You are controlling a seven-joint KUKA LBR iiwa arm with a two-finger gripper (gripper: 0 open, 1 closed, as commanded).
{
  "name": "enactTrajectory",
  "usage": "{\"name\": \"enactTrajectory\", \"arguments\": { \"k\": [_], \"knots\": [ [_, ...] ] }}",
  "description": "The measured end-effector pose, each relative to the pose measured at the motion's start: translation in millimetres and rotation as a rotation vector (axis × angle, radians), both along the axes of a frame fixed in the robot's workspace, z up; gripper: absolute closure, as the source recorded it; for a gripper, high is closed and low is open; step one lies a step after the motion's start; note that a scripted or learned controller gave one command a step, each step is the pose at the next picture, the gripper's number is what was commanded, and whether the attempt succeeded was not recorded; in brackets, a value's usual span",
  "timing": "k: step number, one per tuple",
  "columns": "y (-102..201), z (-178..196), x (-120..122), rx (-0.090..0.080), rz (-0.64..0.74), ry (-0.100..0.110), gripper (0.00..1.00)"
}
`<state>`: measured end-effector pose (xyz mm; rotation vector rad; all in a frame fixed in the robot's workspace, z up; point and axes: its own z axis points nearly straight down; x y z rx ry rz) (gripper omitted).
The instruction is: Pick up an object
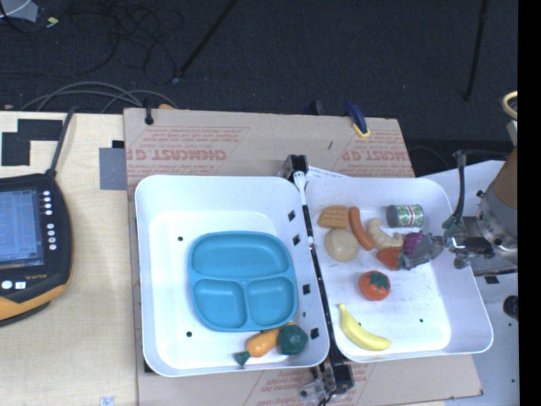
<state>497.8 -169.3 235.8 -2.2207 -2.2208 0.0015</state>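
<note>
My gripper (425, 250) reaches in from the right edge, low over the right bin (439, 332). Its tip is at a purple toy (414, 243), which lies against a small red piece (389, 257); whether it holds the toy is hidden. Close by in the same bin are a green-labelled can (406, 216), an orange sausage (362, 228), a tan bun (334, 217), a pale round piece (342, 244), a red tomato (374, 285) and a yellow banana (363, 331).
The left bin (161, 227) holds a blue divided plate (243, 279), with an orange carrot (261, 343) and a dark green ball (292, 340) at its front edge. A pendant (30, 244) lies on the bench at far left. The bins' shared wall runs between them.
</note>
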Motion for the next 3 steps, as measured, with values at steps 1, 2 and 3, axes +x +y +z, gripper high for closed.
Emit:
{"name": "enactTrajectory", "arguments": {
  "k": [1, 2, 3],
  "knots": [
    [93.3, -129.2, -26.2, 0.008, 0.005, 0.016, 0.0],
    [87.0, -112.9, -23.2, 0.002, -0.006, 0.005, 1.0],
    [86.2, -103.7, -23.5, 0.003, -0.01, 0.008, 1.0]
  ]
}}
